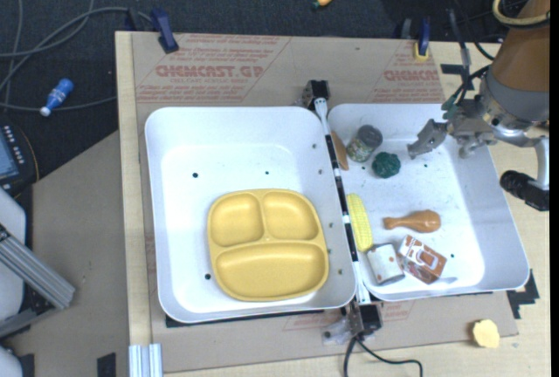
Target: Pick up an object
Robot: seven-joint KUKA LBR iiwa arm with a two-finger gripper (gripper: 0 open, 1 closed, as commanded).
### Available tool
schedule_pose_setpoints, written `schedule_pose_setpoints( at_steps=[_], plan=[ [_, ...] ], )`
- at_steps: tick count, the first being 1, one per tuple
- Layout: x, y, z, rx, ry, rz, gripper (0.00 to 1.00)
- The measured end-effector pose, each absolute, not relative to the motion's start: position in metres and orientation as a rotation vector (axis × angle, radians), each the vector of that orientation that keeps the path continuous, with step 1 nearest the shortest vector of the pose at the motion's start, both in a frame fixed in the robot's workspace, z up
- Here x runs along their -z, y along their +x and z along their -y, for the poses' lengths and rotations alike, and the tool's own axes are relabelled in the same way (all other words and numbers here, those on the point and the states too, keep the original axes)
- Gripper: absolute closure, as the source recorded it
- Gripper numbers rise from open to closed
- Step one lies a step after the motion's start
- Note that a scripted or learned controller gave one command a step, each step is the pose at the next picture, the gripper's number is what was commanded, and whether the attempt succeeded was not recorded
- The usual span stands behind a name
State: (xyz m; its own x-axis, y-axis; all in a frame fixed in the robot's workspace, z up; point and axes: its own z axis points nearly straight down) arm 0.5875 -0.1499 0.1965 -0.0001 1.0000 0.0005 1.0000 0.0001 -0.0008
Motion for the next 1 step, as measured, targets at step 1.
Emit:
schedule_pose_setpoints(
  at_steps=[1],
  plan=[
    [-0.0781,0.5926,0.0904,-0.004,-2.210,2.222,0.00]
  ],
)
